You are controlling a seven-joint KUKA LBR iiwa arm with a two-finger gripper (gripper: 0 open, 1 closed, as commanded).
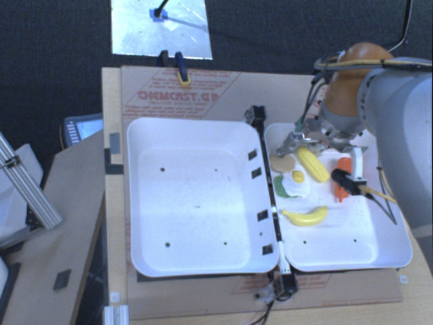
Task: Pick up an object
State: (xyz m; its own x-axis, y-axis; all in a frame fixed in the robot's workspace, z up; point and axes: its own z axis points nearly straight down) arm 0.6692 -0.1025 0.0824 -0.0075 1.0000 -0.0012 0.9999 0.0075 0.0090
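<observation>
Camera view shows our gripper (292,143) low in the right bin (389,249); finger state we cannot tell. Corn cob (312,164) lies just right, slanting near-right.

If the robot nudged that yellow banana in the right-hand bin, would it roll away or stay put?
The banana lies flat on its curved side on the bin floor, so it would probably slide or pivot rather than roll. It looks like a small toy, likely light and stiff. Its smooth skin might slip between fingers.
</observation>
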